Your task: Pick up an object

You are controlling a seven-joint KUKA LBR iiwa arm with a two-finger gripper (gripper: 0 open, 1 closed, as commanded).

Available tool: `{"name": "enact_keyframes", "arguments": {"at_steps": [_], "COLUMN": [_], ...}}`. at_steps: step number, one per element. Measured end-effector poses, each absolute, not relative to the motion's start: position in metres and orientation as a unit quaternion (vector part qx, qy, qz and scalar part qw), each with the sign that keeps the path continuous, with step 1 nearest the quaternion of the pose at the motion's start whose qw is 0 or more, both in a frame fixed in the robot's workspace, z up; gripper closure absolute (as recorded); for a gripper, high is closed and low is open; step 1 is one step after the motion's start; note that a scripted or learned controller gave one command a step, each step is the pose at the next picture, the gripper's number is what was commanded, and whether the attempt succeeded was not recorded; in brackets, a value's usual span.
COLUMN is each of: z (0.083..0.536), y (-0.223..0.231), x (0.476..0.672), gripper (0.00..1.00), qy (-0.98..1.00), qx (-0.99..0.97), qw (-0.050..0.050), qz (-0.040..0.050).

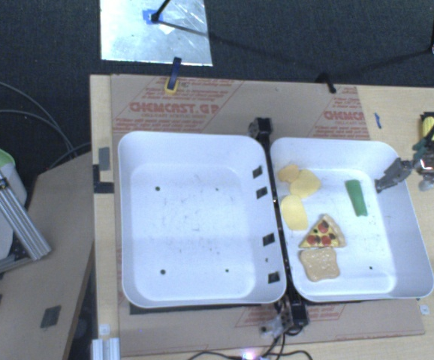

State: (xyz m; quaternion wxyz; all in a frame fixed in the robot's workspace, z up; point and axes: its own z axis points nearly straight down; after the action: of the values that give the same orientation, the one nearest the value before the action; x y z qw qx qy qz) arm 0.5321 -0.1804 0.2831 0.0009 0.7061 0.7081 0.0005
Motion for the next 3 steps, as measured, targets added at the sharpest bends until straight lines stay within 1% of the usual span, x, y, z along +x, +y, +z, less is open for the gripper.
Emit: {"name": "enact_keyframes", "arguments": {"at_steps": [1,2,3], "z": [0.142,0.138,0.187], "y": [-0.208,-0.090,0.027], "x": [0.482,0.492,0.515], "gripper": [0.00,0.00,0.00], "qy": [0.706,0.712,0.713], "qx": [0.708,0.702,0.701], "qw": [-0.006,-0.003,0.001], "qz": [-0.0034,0.0021,0.0046]}}
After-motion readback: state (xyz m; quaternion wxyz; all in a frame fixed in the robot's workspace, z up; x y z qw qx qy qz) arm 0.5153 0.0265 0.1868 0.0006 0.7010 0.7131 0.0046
